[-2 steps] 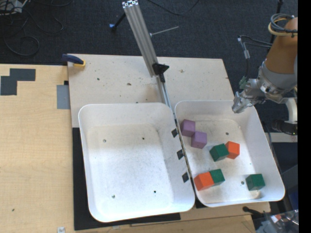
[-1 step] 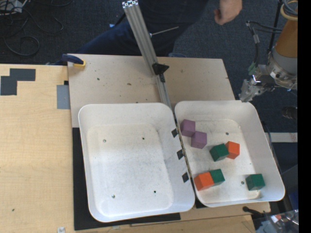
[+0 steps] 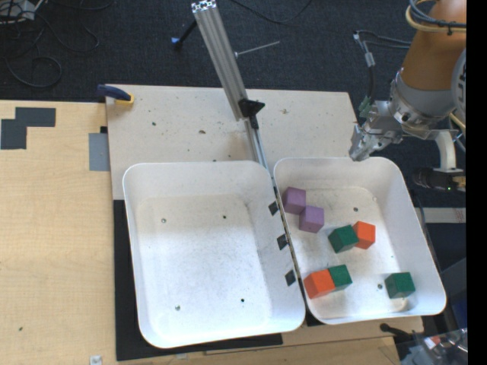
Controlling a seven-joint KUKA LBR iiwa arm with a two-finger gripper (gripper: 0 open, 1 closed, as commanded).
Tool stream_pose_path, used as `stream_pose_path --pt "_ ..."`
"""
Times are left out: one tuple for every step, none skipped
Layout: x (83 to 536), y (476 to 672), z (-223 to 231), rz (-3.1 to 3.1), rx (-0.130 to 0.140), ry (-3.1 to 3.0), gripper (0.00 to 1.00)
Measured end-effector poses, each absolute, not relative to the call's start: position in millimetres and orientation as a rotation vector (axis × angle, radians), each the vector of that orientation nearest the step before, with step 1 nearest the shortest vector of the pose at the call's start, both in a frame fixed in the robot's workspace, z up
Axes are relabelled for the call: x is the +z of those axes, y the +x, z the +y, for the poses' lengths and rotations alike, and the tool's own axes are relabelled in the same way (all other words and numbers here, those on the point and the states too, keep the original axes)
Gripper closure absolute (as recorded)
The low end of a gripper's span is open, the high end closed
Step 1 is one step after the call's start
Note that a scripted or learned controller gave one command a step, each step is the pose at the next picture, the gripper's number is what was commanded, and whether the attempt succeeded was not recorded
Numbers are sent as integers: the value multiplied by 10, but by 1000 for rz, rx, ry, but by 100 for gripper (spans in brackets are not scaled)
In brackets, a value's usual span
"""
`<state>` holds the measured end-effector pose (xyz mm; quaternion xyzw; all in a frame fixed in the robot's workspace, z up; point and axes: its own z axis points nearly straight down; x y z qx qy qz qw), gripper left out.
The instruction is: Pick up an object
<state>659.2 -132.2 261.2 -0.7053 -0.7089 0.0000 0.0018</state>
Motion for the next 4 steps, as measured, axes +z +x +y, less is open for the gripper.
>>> stream_pose_path --pt "2493 6564 -892 -2222 2 -2215 100" --pt "2530 6488 -418 -2223 2 -2214 100" --pt "2354 6430 69 -2222 4 -2213 100" --pt "2397 6319 623 -2224 3 -2212 100"
